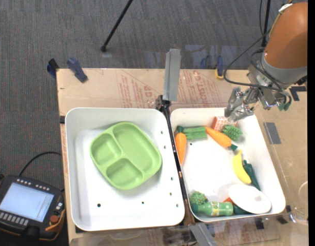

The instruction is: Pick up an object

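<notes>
My gripper [236, 108] hangs over the far edge of the right bin [273, 160], just above a small red and white item [219, 122] and a green brush-like toy [232, 132]. Its fingers look spread with nothing between them. In the right bin lie two orange carrots [219, 136] [180, 146], a green vegetable [193, 132], a yellow banana [241, 168], a white disc [249, 198], a green bottle [217, 208] and a broccoli piece [198, 197].
The left bin [78, 188] holds a green divided plate [126, 155]. A grey upright post [172, 78] stands between the bins at the back. A pendant with a screen [26, 204] lies at the lower left.
</notes>
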Robot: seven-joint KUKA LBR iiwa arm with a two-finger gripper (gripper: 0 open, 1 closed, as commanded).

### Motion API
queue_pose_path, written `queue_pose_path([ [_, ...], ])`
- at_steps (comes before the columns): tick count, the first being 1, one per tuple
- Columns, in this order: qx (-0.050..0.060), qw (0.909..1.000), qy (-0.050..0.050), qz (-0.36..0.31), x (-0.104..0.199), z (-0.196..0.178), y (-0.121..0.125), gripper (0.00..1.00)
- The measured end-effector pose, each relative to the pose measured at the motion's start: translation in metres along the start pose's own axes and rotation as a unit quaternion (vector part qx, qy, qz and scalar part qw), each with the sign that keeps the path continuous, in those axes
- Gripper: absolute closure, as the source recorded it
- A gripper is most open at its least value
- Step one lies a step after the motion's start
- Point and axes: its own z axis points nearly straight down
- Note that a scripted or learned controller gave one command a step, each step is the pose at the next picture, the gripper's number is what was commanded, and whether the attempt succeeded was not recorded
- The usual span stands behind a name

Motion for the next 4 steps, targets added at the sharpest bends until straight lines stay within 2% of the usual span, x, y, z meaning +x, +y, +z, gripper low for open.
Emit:
queue_pose_path([
  [1,-0.002,0.9977,0.006,0.067,-0.014,-0.001,0.096,1.00],
  [2,-0.004,0.9948,0.009,-0.101,-0.002,0.078,0.043,1.00],
  [3,-0.003,0.9974,0.005,-0.072,-0.009,0.058,0.071,1.00],
  [4,-0.002,0.9994,0.007,0.035,0.018,0.040,0.058,1.00],
])
